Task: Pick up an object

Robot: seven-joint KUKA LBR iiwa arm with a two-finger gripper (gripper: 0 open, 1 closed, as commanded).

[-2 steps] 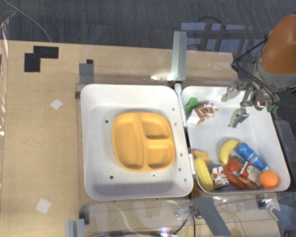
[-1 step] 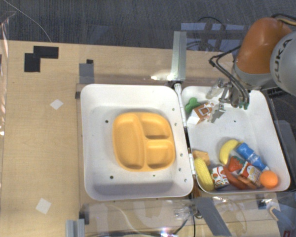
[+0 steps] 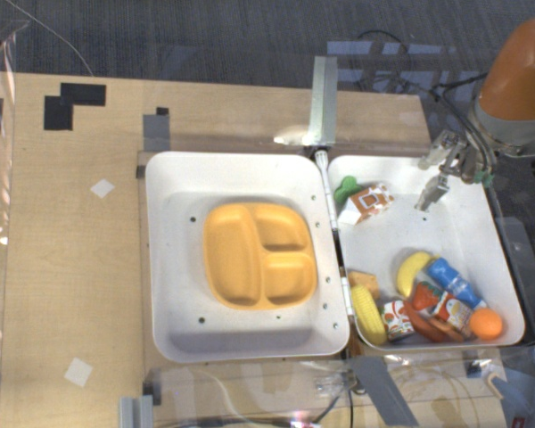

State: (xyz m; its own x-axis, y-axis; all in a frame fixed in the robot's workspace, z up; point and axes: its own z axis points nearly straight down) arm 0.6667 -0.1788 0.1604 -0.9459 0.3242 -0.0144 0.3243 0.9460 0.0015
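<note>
The end effector hangs over the back part of the right bin, near its far rim, with its 2 fingers spread a little and nothing between them. No object is in its grip. The nearest candidate is a small white and brown carton lying just beside a green toy against the bin's left wall. The rest of the choices sit crowded in the front corner: a banana, a blue bottle, an orange, a corn cob, a small can and a red packet, most of them touching one another. The left bin carries a yellow divided tray.

The risks, as I judge them: straight below the fingers the floor of the bin is bare, so a plain descent from here would close on air. A reach for the carton could pinch the green toy as well, or jam a finger against the wall between the 2 bins. In the front heap, the fingers may land on 2 things at once, or roll the banana or the orange aside so the grip slips.

The carton and the can carry printed labels, and the blue bottle a pale one, but no word or brand is legible at this size.
</note>
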